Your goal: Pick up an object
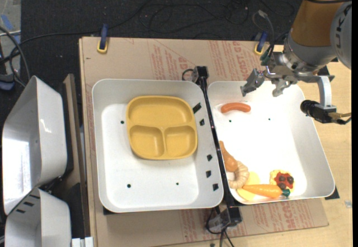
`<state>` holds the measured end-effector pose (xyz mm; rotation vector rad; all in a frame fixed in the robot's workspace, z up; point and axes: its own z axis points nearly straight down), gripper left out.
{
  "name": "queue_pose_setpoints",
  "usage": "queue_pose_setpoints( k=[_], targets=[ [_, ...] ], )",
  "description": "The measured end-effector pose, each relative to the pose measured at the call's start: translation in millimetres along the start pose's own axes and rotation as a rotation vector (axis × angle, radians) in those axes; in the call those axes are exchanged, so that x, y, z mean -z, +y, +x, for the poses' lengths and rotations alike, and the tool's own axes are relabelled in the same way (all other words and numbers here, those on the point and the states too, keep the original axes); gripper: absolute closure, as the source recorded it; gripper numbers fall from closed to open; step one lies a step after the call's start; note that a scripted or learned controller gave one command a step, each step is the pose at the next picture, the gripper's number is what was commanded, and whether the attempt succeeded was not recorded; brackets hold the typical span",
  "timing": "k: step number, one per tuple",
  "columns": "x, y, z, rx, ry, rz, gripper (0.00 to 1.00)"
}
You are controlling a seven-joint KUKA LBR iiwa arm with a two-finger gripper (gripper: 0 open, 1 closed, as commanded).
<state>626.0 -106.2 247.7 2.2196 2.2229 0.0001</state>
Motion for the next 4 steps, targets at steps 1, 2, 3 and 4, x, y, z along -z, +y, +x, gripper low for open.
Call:
queue_pose_setpoints(
  k=[1, 2, 3, 4],
  targets=[
    [-53.8, -10.7, 2.4, -0.002, 0.0, 0.005, 0.0],
    [-104.4, -2.1, 7.2, 0.002, 0.0, 0.004, 0.0],
    [-158.0, -2.9, 8.0, -0.002, 0.0, 0.004, 0.0],
    [-144.4, -1.5, 7.8, -0.002, -0.001, -0.001, 1.0]
  ],
)
